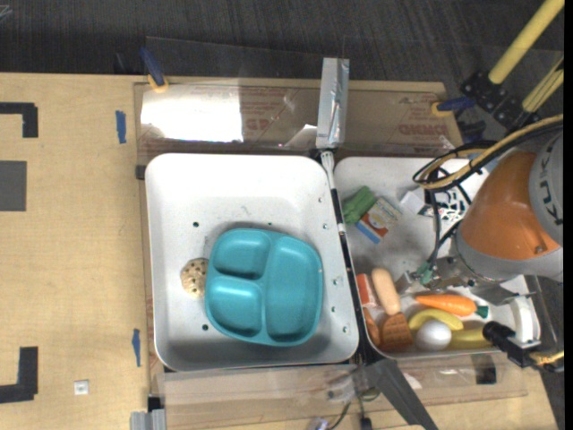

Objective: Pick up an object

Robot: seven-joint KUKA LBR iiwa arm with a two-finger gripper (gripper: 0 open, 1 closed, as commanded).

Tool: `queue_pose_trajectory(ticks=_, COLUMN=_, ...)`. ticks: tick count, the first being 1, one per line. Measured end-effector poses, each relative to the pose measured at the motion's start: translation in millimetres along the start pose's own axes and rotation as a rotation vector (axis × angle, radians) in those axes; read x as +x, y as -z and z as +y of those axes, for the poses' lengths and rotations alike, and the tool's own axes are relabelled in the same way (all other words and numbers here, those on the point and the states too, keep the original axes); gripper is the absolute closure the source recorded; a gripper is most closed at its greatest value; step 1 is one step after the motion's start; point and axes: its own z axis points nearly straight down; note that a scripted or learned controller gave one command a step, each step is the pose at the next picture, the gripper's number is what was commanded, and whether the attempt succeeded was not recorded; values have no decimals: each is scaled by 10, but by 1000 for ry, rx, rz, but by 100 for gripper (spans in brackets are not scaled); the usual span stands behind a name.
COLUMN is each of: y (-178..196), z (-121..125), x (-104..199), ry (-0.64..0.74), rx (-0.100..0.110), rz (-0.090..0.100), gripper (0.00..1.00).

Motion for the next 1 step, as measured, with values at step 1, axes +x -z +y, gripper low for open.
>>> queue_pose_trajectory(ticks=1, y=193, z=1, x=-121, ry=-358, rx=15, rz=12, gripper=0)
